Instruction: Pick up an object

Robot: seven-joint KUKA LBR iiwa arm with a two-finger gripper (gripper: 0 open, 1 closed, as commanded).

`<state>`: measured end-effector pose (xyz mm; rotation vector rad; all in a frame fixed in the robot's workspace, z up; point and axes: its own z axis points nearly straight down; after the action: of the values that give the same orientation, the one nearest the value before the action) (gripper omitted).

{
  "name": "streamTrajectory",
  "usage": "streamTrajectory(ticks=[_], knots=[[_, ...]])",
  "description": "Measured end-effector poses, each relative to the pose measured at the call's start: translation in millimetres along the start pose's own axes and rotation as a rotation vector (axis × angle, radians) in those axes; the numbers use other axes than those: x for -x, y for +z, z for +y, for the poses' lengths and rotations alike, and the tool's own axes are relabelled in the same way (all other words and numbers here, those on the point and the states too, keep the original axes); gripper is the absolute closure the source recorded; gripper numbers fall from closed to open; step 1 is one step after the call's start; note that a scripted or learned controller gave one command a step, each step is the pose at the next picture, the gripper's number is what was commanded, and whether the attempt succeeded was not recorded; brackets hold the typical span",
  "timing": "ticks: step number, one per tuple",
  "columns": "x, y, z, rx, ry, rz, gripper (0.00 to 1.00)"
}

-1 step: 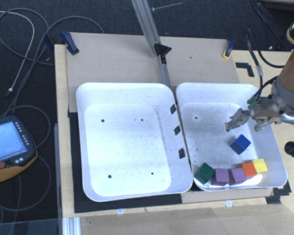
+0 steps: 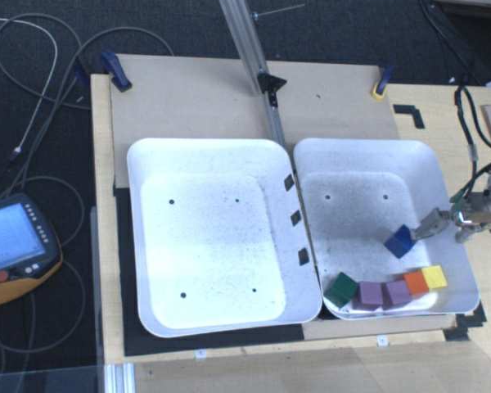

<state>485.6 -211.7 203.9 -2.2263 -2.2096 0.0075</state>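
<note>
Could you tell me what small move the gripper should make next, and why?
Probably lift gently. The gripper sits at the blue block in the right bin, apart from the row of blocks along the bin's near edge. Whether it has a grip is unclear, so a slow rise would test that.

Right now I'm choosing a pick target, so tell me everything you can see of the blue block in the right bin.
The blue block is a small cube, solid dark blue, with a matte look like painted wood or foam, though the material is unclear. It sits tilted, one corner towards the camera, on the speckled floor of the right bin, apart from the row of blocks along the near wall. The hand reaches in at its right, its tip right beside the block; contact cannot be told.
</note>
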Motion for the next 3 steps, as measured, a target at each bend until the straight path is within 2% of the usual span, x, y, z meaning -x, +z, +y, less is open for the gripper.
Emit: streamTrajectory(ticks=[1, 2, 3], knots=[[-14, 108, 69, 0.004, -0.011, 0.001, 0.00], [-54, 105, 9, 0.000, -0.008, 0.005, 0.00], [-26, 103, 64, 0.012, -0.010, -0.003, 0.00]])
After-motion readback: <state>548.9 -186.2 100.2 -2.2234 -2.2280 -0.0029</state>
